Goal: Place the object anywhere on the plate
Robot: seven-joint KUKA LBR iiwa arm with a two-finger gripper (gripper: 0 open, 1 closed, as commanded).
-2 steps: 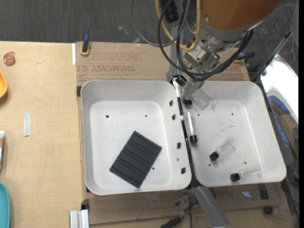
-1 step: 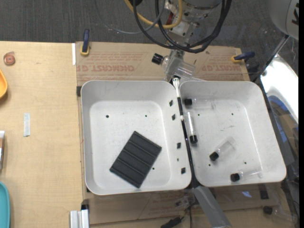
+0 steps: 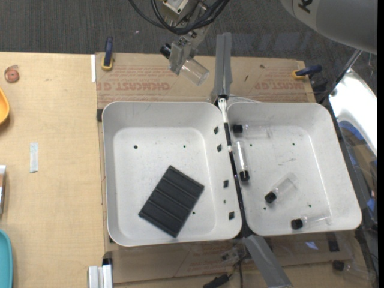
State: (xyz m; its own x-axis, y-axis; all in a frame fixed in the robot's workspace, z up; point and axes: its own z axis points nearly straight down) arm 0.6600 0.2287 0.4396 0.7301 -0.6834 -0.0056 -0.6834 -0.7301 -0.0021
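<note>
At the near edge, a grey metal strut [image 3: 267, 267] runs out from under the seam where the 2 bins meet. Just behind it, in the front half of the left bin [image 3: 120, 122], lies the black plate [image 3: 172, 200], a ribbed rectangle lying flat and turned at a slant, with nothing on it.

The right bin [image 3: 321, 125] holds 4 loose vials with black caps. 1 lies near the back-left corner [image 3: 249, 129]. 1 lies along the divider wall [image 3: 242, 161]. 1 lies tilted near the middle [image 3: 281, 189]. 1 lies by the front rim [image 3: 309, 222].

Beyond the bins, over the cardboard sheet [image 3: 138, 83] with red lettering, the gripper [image 3: 180, 57] hangs from a tangle of black cables [image 3: 150, 5]. Its fingers are drawn close together on one end of a clear vial [image 3: 195, 72]. The vial juts out down and to the right (its far end is free in the air). It sits well apart from the plate, above the back edge of the left bin and near the upright grey post [image 3: 223, 65] at the seam.

2 blue clamps pin the cardboard, 1 at its left corner [image 3: 108, 47] and 1 at its right [image 3: 306, 72]. The wooden bench [image 3: 48, 209] stretches off to the left.
</note>
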